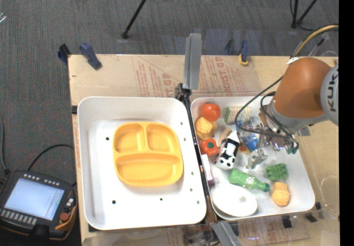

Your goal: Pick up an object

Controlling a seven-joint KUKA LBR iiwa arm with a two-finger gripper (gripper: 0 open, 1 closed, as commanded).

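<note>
Gripper (pixel 259 156) is seen low in the right bin (pixel 306 181), by the black-and-white cow toy (pixel 227 154); fingers are blurred under the wrist, so open/shut can't be told, and nothing is seen held. 2 white bins are counted. Left bin (pixel 91 123) holds 1 yellow divided tray (pixel 147 153). In the right bin: 1 tomato (pixel 210 111), 1 green bottle (pixel 248 181), 1 white plate (pixel 235 200), 1 broccoli (pixel 276 171). Items under the arm are obscured.

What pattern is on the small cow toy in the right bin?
Black patches on white; the cow toy shows best in the camera view, beside the green bottle.
</note>
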